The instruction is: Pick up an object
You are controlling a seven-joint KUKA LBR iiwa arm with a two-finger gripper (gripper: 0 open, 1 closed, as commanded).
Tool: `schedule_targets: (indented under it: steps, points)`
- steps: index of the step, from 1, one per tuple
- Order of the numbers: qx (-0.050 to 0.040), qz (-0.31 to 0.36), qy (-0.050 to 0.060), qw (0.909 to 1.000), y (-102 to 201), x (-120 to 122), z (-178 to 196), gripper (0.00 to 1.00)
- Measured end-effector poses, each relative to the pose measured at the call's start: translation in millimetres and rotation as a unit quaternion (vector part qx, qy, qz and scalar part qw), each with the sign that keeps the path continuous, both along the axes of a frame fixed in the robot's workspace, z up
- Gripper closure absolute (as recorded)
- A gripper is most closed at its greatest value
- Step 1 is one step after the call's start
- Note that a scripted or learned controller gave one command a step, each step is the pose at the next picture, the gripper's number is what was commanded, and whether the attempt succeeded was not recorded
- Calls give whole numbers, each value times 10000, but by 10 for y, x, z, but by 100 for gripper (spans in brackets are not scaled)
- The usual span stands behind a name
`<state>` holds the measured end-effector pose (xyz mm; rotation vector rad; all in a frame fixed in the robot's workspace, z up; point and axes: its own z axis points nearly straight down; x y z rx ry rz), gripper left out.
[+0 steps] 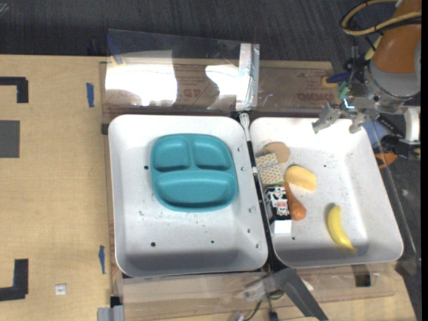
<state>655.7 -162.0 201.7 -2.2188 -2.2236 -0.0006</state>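
Note:
The right bin (374,179) holds a yellow banana (339,227) near its front right. A yellow-orange lump (301,178), a small orange-red piece (297,210), a brown round piece (278,152), a checkered item (269,169) and a black printed box (276,199) lie along its left side. My gripper (340,120) hangs over the bin's far right corner, well behind all of them. Its two fingers (325,121) are spread apart, open, with nothing between them.
A teal divided plate (194,171) lies in the left bin (127,199). A clear plastic sheet (180,72) stands behind the bins. Yellow cables (364,15) loop by the arm at the top right. Bare bin floor spreads between the banana and the gripper.

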Motion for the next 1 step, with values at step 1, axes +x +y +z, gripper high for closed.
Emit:
schedule_targets:
  steps: [1]
  points:
    - [9, 1408, 17, 9900, 351, -643, -887, 0]
